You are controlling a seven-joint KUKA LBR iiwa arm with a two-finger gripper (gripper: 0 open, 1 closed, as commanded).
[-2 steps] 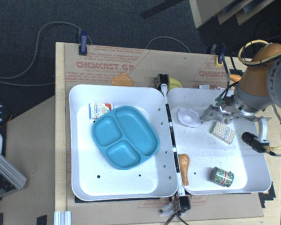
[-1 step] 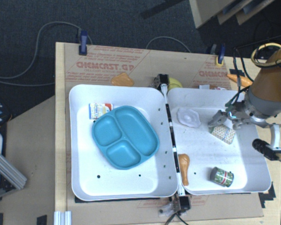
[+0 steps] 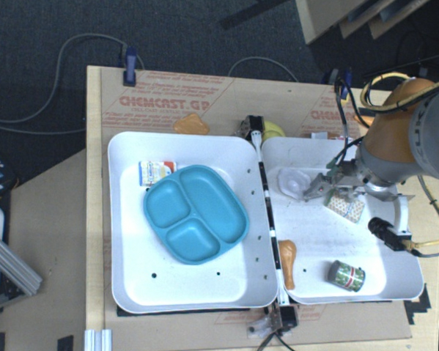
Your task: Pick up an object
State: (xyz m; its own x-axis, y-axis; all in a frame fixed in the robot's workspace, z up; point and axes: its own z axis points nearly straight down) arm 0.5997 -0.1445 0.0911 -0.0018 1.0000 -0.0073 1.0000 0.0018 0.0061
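Grey metal marks your claw (image 3: pixel 335 186), low in the upper part of the right bin (image 3: pixel 389 290), toward the frame's right edge; you cannot tell from this slanted view whether it is spread or closed, and nothing is visibly held in it. Just beside it lies a small patterned packet (image 3: pixel 348 207), the likeliest target, and a clear plastic piece (image 3: pixel 294 184) sits a little to its left. That crowding is your first risk: a descent may catch the clear piece or shove the flat packet along the floor instead of gripping it.

Further down the same bin, a green can (image 3: pixel 345 276) lies on its side and may roll if nudged, while an orange toy (image 3: pixel 287 260) rests against the divider, where a finger could jam on the wall.

Across in the left bin (image 3: pixel 121 225), the blue divided plate (image 3: pixel 195 213) and a small carton (image 3: pixel 156 171) at its upper left are well apart from the claw.
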